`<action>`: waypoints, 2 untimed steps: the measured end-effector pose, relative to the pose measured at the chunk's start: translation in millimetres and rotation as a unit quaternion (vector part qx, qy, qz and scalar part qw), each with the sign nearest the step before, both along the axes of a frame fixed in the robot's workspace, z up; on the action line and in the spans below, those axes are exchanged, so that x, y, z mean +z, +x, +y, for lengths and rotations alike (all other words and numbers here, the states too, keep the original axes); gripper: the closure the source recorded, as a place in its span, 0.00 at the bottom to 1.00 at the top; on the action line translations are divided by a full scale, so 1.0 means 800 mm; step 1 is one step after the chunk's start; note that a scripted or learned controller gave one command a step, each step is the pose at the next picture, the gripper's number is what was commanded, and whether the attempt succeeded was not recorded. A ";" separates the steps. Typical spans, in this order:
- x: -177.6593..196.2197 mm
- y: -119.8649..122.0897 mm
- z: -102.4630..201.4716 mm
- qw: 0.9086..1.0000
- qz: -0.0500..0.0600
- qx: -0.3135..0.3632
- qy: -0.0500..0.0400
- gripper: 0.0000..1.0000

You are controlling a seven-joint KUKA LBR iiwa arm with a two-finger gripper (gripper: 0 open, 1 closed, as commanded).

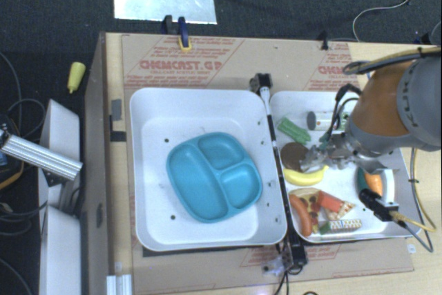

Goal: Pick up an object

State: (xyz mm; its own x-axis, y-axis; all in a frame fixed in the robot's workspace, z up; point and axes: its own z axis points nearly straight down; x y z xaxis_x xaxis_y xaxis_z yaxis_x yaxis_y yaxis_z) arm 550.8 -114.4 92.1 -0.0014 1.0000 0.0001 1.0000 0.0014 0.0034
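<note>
My gripper [314,159] hangs low in the left half of the right bin [345,99], reaching in from the right. It sits just over the right edge of a brown round object [293,155] and right above a yellow banana [302,177]. Whether it touches either one is unclear. A green object [291,128] and a small grey cylinder [318,120] lie behind it. In front of it lie red and orange toy foods [312,206] and a small patterned box [343,224]. An orange item [373,182] lies at the right, beside the wrist.
The left bin [148,148] holds a blue divided plate [213,176]. A black divider with a cable [271,128] runs between the bins. The arm's grey and orange body [394,107] covers the right bin's far right part.
</note>
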 end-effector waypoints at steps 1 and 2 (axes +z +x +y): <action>-0.004 0.002 0.031 1.000 -0.005 0.000 -0.002 0.00; -0.004 0.062 0.030 1.000 -0.004 0.001 0.000 0.00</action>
